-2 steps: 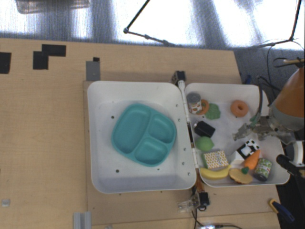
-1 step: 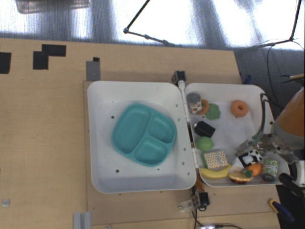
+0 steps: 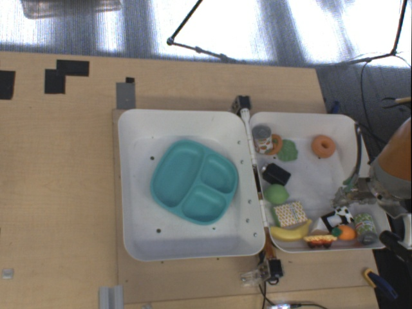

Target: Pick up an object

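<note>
Wooden bench (image 3: pixel 58 192), pale and smooth, bears black tape patches near its far left edge. Left bin (image 3: pixel 138 237), shallow white plastic with rounded corners, contains a single item: a teal divided plate (image 3: pixel 195 181) with three compartments, matte finish, lying flat and turned at an angle to the bin walls. Right bin (image 3: pixel 335 122) sits touching the left one along a shared rim and is crowded. Along its left side, far to near: a small grey can (image 3: pixel 261 134) upright, just beside an orange-and-green piece (image 3: pixel 282 148) (shape unclear), then a black block (image 3: pixel 277 173), a green ball (image 3: pixel 277 194), a checked box (image 3: pixel 290 214) with a speckled pattern, and a yellow banana (image 3: pixel 290 232), curved, lying against the near wall. An orange ring (image 3: pixel 323 147), doughnut-shaped, lies apart in the far half. In the near right corner are clustered a hot-dog-like toy (image 3: pixel 320 240), a black-and-white figure (image 3: pixel 338 218), a small orange fruit (image 3: pixel 347 233) and a pale jar (image 3: pixel 365 226), all close together or touching. The arm (image 3: pixel 394 163) enters over the right rim, its orange band visible, and the gripper (image 3: pixel 353 194) hangs just above that corner cluster, near the black-and-white figure; the metal parts are small and blurred, so whether the claw is apart or together cannot be told, and no object is seen between its parts
</note>
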